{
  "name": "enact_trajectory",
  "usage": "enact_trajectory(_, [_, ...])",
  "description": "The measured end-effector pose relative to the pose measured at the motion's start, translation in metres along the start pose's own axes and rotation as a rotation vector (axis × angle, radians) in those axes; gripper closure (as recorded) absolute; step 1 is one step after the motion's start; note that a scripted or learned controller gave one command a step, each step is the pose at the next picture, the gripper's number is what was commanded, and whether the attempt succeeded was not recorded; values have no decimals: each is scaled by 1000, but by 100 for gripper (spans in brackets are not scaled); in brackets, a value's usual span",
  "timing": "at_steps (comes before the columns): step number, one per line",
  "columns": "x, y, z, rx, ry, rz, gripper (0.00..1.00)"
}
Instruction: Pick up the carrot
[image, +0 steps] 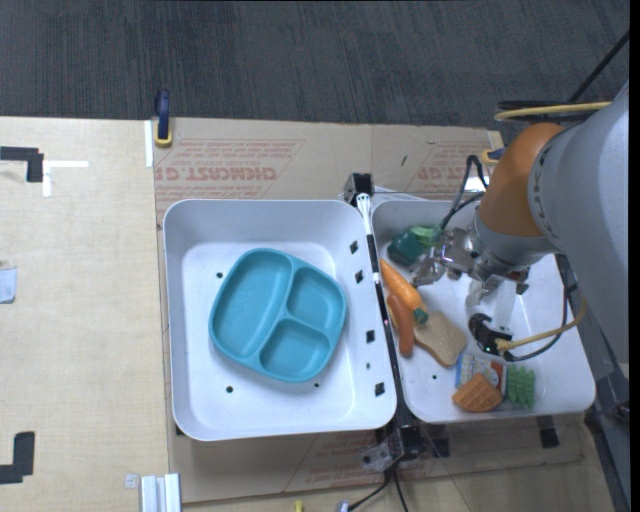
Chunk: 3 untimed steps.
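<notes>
**Gripper poised beside the carrot**

Camera view: the carrot (401, 297) lies in the right bin (560, 395) against its left wall, long axis running near-to-far, tip toward the near edge. The gripper (440, 262) hovers just right of it; I cannot tell its state. Likely the approach step; next, centre over the carrot and descend.

two bins are placed side by side: in the left bin (190, 400) a divided plate (278, 315) is laid. in the right bin (560, 390) the carrot (401, 297) is laid along the left wall, with a bread slice (440, 340) just beside it on its right.
</notes>
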<state>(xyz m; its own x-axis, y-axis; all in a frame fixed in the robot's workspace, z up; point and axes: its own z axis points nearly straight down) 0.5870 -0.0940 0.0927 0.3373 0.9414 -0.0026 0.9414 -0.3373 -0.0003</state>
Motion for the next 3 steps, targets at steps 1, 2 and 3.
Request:
enact_trajectory(1, [-7,-12,1,5,0,406,0])
enact_trajectory(2, [-7,-12,-7,8,-2,398,100])
enact_trajectory(3, [-7,-12,-7,8,-3,399,0])
